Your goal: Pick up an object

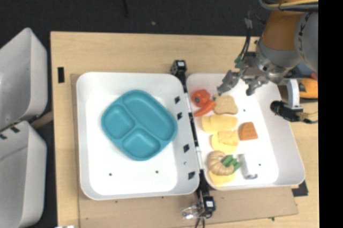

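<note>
**benchwatcher:** So where's the arm? I see the grey arm with the orange band (284, 23) coming in at the upper right of the frame, and the two-finger gripper (239, 83) hangs over the top edge of the right white bin (286, 168).

**pickbot_fan:** Yep. The fingers look spread apart, one dark finger (228, 82) reaching down-left and the other (253, 86) to its right, with nothing between them. Just below them sits the tan bread-slice-shaped toy (226, 105), close but I can't say it's touched.

**benchwatcher:** And the rest of the pile?

**pickbot_fan:** All in the right bin, left-of-centre. Red and orange pepper-like toy (201, 102) against the bin's left wall, just beside the bread. Below that a pale yellow block (218, 124), then a yellow cheese-like wedge (225, 140), with a small orange-brown square piece (247, 131) to its right. Near the bottom: a tan curled pastry-shaped toy (216, 161), a little green piece (229, 161) touching it, and a small grey metal-looking cylinder (246, 167).

**benchwatcher:** Left bin?

**pickbot_fan:** The left white bin (94, 168) holds a teal plastic divided plate (139, 124), three compartments, sitting tilted in the middle.
</note>
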